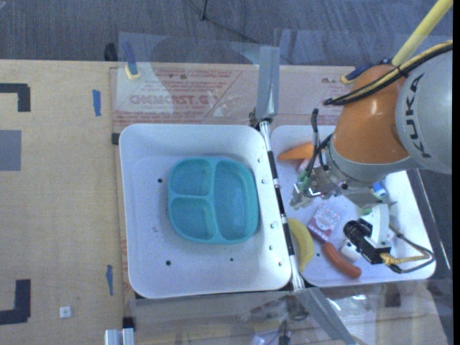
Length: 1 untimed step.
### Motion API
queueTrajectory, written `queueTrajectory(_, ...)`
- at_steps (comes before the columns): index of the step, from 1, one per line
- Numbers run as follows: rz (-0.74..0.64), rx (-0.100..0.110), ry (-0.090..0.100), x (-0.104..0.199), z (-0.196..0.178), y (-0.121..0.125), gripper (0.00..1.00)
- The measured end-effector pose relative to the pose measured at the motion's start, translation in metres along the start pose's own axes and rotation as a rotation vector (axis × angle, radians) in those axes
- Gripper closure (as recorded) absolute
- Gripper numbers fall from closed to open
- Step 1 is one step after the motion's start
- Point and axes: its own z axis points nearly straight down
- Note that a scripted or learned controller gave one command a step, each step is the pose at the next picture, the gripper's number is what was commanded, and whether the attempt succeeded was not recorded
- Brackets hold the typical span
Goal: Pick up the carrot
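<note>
Looks barely begun: leaves the carrot (295, 152) lying unlifted in the eleven o'clock corner of the right bin (415, 210), with the gripper (310, 185) poised near it at about five o'clock, claw released or clenched impossible to tell. Calls yet for closing in, gripping and lifting clear. Shares that white floor with a banana (302, 240), a red sausage (341, 260) and a pink packet (327, 218) toward six o'clock, beside a left bin (144, 157) bearing a blue divided plate (213, 200), all on a tan bench (57, 192) above grey carpet (72, 13).
</note>
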Motion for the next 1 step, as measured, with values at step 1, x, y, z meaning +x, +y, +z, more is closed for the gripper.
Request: queueTrajectory(1,-0.351,-0.001,0.0,0.0228,-0.0003,0.0061,1.0)
